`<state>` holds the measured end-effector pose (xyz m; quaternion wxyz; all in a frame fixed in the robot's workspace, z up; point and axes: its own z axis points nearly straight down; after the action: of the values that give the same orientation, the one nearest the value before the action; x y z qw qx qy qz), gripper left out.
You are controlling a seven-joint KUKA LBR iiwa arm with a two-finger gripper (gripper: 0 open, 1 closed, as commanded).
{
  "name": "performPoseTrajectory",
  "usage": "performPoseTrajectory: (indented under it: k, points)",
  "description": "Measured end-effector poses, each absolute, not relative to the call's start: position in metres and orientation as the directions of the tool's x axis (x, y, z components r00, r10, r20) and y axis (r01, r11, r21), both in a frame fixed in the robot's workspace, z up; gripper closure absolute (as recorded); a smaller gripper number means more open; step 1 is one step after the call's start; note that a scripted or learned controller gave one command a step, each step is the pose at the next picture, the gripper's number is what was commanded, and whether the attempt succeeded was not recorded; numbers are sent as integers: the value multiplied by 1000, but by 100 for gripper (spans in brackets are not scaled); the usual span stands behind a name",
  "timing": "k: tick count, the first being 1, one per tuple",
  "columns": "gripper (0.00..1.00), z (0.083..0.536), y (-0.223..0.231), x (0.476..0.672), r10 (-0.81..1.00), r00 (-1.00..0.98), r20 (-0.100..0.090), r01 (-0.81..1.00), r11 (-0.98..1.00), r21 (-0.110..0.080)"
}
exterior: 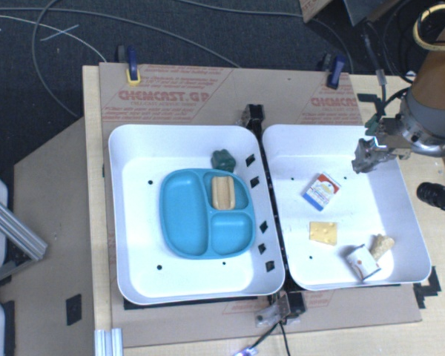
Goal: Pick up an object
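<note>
My gripper [365,159] hangs over the upper right part of the right bin [400,199], up and right of a small red, white and blue carton [320,191]. Nothing shows between its fingers. A yellow cheese wedge [324,233] lies lower in that bin. A small white and red box [362,262] and a tan piece [382,245] rest near the bin's lower right corner. In the left bin [133,199] a blue divided plate [185,217] carries a tan bread-like piece [222,193]. A dark green lump [223,159] sits just above the plate.
Black clips [265,225] line the seam between the two bins. Blue clamps [133,65] [335,70] hold the cardboard sheet at the back. Cables run over the dark floor behind the bench.
</note>
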<state>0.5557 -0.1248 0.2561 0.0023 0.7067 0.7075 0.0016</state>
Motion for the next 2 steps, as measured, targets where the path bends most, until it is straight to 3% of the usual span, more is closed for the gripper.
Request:
performPoseTrajectory:
  k: [1,2]
  points:
    - [100,256,-69,564,1000,-7,2,1000,7,2]
    - [100,245,-15,591,1000,-7,2,1000,7,2]
